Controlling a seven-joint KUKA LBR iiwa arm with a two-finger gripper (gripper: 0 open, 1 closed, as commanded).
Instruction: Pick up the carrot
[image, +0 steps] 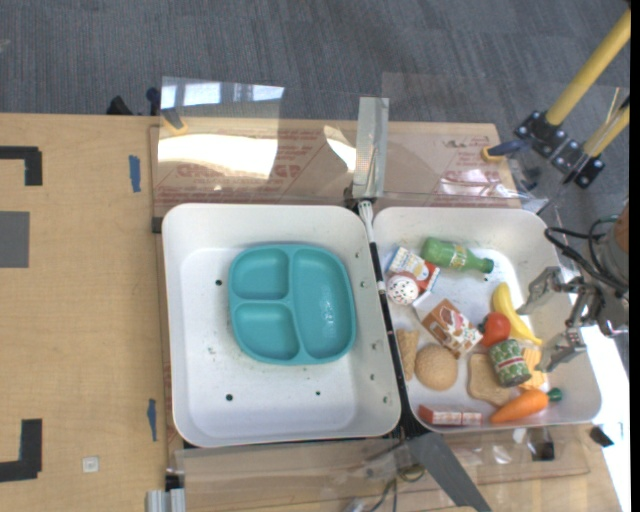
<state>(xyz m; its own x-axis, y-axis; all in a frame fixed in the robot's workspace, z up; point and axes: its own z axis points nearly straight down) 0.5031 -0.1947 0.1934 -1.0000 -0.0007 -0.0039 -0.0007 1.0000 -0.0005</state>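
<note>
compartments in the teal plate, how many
3 in the teal plate, left bin: one upper left, one lower left, one long one down its right side. None look hidden.

The orange carrot (522, 405) lies flat at the right bin's near edge.

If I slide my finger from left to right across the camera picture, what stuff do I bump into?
Teal divided plate in the left bin → white ball → round bun → red tomato → carrot → gripper, its fingers spread open over the right bin's edge.
</note>
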